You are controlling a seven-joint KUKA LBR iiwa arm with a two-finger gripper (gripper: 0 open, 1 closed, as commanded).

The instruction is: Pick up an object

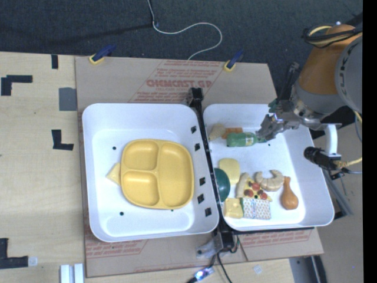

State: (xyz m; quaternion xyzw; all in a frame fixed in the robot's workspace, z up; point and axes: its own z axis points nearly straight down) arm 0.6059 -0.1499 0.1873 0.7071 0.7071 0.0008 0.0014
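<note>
Right bin: shallow and white, set on the table with its left rim touching the left bin along a black clipped seam.
Right bin's contents: crowded toward the lower half and the left wall; the upper right stretch of floor lies bare, as does a strip along the right rim.
Left bin: holds a yellow divided tray, with bare white floor all round it and a small yellowish piece poking out at the tray's left edge.
Arm: reaches in from the right, its orange band above the bin's upper right corner and over the rim.
Jaws: low over the upper part of the right bin, tilted toward the left; whether they are spread or closed I cannot tell, and nothing is visibly caught between them.
Green bottle: lying on its side near the upper left of the right bin, its right end just beside the jaws; touching or not cannot be told.
Orange piece: just above the bottle, close to the left wall.
Lower cluster: a yellow rounded item, a dark green item against the left wall, a patterned packet, a pale curved piece, and a brown drumstick shape, all well below the jaws.
Cardboard sheet: under both bins, its edges showing above and below.
</note>
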